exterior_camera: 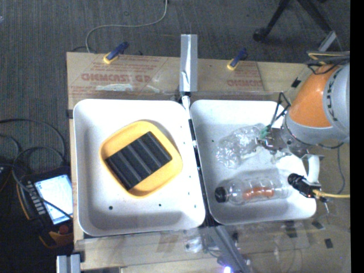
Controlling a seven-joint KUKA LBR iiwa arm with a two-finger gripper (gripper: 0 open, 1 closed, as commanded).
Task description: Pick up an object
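A yellow pad with a black ribbed top (141, 157) lies tilted in the left bin (91, 209). In the right bin (227, 110) a crumpled clear plastic piece (238, 145) sits near the middle. A clear bottle with a black cap (250, 191) lies on its side along the front wall. My gripper (277, 143) hangs low over the right side of that bin, just right of the crumpled plastic and above the bottle's far end. The grey wrist with its orange band (310, 104) hides the gripper's tip.
A metal divider post (188, 61) stands at the back between the bins. Two blue-and-yellow clamps (115, 52) hold the cardboard sheet behind them. Cables and a small lit screen (51, 192) lie on the floor to the left.
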